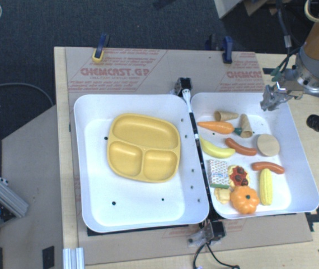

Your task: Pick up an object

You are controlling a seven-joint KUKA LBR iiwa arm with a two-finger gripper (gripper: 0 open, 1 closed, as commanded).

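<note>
— Camera view, what sits closest to the gripper (pixel 271 101)?
— Two ice-cream cones: one cone (pixel 225 116) lies below and to its left, another cone (pixel 244 126) just beyond it. The carrot (pixel 217 127) lies left of those, farther from the gripper.
— And farther down?
— A round beige disc (pixel 268 144) almost straight below the gripper, a sausage (pixel 240 147) and a banana (pixel 216 148) to the disc's left. Beyond them a second sausage (pixel 268 167), a corn cob (pixel 266 186), a small pumpkin (pixel 245 199) and a white packet (pixel 219 172).
— Is the gripper holding anything?
— Nothing shows between its fingers; it hangs over the right bin (pixel 299 150) at the upper rim. Whether the fingers are apart or together, I cannot tell.
— The other bin?
— The left bin (pixel 92 167), far left of the gripper, carries a yellow divided plate (pixel 144 147). Both bins rest on the surface (pixel 148 66).
</note>
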